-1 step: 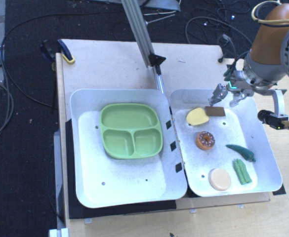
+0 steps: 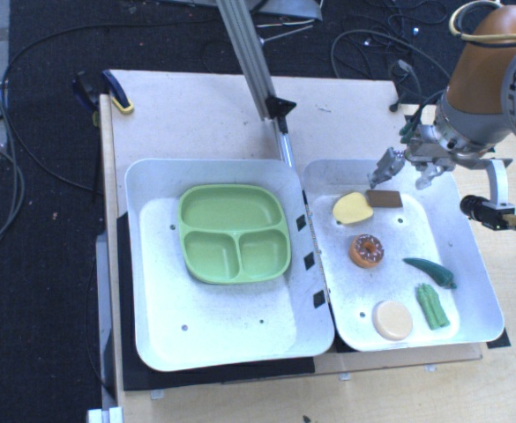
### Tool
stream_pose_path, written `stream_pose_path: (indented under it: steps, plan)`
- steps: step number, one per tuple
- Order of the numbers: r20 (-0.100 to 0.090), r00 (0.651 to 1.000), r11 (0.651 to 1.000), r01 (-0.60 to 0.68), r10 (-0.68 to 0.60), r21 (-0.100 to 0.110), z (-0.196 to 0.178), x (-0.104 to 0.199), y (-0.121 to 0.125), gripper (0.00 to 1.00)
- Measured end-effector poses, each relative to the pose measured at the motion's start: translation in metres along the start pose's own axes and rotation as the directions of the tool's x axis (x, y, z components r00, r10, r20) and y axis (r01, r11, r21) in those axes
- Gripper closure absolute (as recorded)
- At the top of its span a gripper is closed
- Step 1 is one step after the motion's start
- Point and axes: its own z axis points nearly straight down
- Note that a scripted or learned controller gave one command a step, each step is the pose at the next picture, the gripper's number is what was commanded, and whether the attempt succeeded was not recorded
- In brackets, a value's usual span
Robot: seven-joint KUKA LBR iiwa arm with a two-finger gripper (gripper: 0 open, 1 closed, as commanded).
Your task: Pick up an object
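Bright, even room light falls from overhead, and the two white bins [image 2: 152,236] nearly wash out, their floors pale with little texture left. Shadows are soft and short: a faint grey one hugs the green tray [image 2: 235,233], and a darker strip lies under the bins' near edge. The wooden bench [image 2: 187,117] reads warm and slightly overexposed. The floor around it is dark, the cables there grainy. The picture is low in resolution and a bit soft throughout; small things in the right bin blur at their edges. The arm's orange band [image 2: 496,47] carries a mild sheen, perhaps from a lamp above.
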Motion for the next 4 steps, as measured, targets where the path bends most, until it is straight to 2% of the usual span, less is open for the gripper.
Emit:
stream_pose_path:
  steps: [1, 2, 3, 4]
  plan:
    - [0.0, 1.0, 1.0, 0.002, -0.002, 0.004, 0.053, 0.004, 0.009, 0.0]
    - [0.0, 1.0, 1.0, 0.002, -0.002, 0.004, 0.116, 0.008, 0.008, 0.0]
    - [0.0, 1.0, 1.0, 0.002, -0.002, 0.0, 0.121, 0.009, 0.008, 0.0]
    - [0.002, 1.0, 1.0, 0.002, -0.002, -0.004, 0.109, 0.008, 0.009, 1.0]
